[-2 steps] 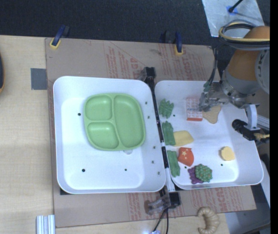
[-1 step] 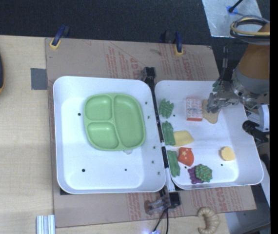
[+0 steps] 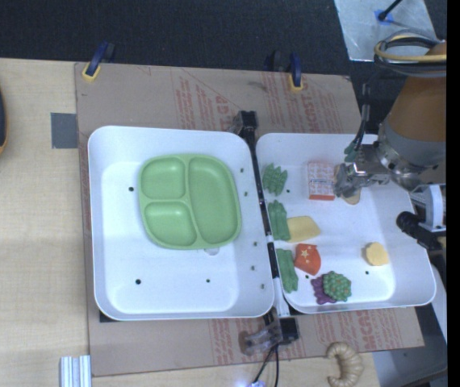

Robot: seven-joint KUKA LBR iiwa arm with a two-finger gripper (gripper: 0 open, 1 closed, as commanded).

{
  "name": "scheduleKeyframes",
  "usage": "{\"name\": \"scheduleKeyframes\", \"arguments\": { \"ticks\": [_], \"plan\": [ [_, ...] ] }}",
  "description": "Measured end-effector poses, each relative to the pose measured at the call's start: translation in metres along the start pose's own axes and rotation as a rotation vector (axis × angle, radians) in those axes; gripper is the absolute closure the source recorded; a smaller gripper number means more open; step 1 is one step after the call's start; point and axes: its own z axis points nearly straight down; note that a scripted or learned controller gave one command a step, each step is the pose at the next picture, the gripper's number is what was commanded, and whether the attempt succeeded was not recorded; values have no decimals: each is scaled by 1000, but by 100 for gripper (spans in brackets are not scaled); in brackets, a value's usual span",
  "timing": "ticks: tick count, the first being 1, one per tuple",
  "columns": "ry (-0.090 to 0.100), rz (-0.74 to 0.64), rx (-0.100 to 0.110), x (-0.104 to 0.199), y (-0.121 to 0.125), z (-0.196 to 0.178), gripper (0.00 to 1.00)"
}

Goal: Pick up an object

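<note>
Camera view: end effector above right bin (beside pink packet).

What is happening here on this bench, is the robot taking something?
A grey KUKA arm reaches in from the right, its gripper low over the right bin, beside a small pink packet. Nothing is seen between its fingers. Toy foods lie in that bin; a green divided plate sits in the left bin.

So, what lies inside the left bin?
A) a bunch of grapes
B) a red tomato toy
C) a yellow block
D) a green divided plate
D: the green divided plate sits in the left bin, while the small toy foods lie in the right bin.
</note>
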Motion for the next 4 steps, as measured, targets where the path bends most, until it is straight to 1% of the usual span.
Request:
{"name": "scheduleKeyframes", "arguments": {
  "ticks": [1, 2, 3, 4],
  "plan": [
    [-1, 2, -2, -1, 1, 1, 0],
    [-4, -4, -4, -2, 47, 93, 0],
    [-4, -3, -4, -3, 46, 77, 100],
    [0, -2, -10, 50, 47, -16, 100]
  ]
}}
